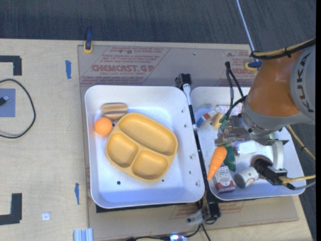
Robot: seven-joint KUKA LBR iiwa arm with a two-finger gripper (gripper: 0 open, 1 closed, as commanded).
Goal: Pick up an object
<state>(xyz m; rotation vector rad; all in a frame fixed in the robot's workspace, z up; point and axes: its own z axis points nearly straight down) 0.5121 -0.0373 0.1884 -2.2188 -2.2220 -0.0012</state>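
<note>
My gripper (227, 136) hangs over the right bin (291, 187), just above the thick end of an orange carrot (216, 161) that lies slanted by the bin's left wall. A green item (231, 157) lies against the carrot's right side. Below them sit a small red and white carton (225, 180) and a white cylinder (247, 176). Small blue-white (203, 118) and yellow (216, 118) pieces lie at the bin's far left. The arm's grey and orange wrist (273, 97) covers much of this bin.
The left bin (95, 185) holds a yellow divided plate (141, 145), an orange ball (103, 126) and a toy hot dog (114, 109) at its far left corner. A black divider (193, 129) with cables runs between the bins.
</note>
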